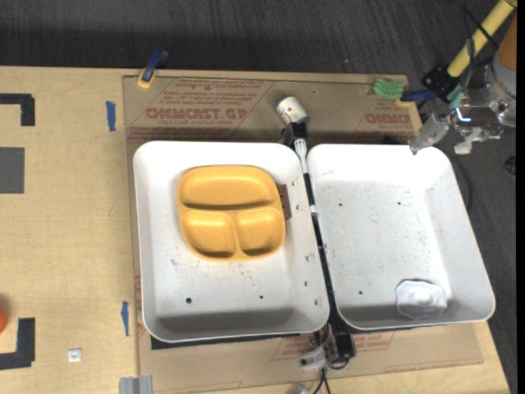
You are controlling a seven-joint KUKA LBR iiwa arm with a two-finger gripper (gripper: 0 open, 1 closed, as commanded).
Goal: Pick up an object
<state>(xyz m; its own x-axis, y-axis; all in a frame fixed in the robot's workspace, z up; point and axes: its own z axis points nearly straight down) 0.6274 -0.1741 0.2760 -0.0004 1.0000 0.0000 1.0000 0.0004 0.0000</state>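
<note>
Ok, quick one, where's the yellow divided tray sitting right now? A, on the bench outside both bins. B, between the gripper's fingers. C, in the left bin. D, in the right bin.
C: the yellow divided tray lies flat in the left bin, across the divider from the right bin, while the gripper is up by that bin's far right corner.

Arm (492,23) cut off by the top and right edges, gripper (426,134) small and blurred at the right bin's far corner, an orange thing (2,320) clipped at the left edge of the table (66,220), pale lump (420,297) in the right bin (459,212) too indistinct to identify
</note>
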